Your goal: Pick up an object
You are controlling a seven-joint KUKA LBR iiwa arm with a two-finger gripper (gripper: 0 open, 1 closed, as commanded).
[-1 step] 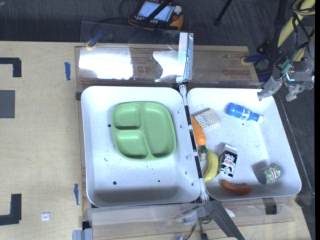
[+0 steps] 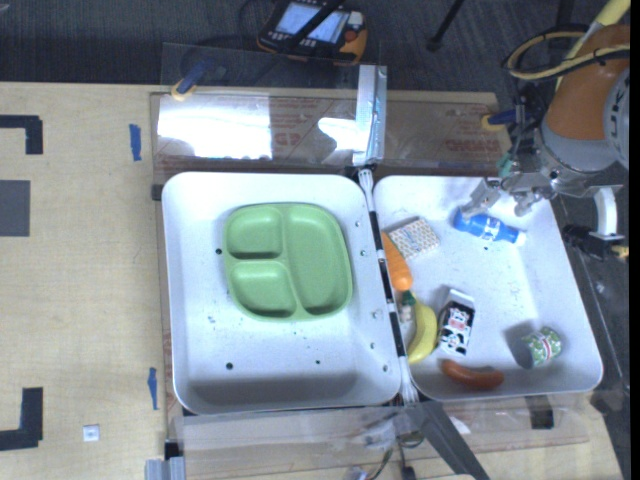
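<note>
Gripper (image 2: 508,190), fingers apart and holding nothing, hangs over far side of right bin (image 2: 575,268), just above blue bottle (image 2: 488,227); judge best to straddle bottle's narrow width, then descend squarely.

Seen from a single fixed camera high above the tabletop (image 2: 70,268), angled down from the near side, taking in both white bins (image 2: 190,368) whole, the arm (image 2: 585,108) entering at far right.
</note>
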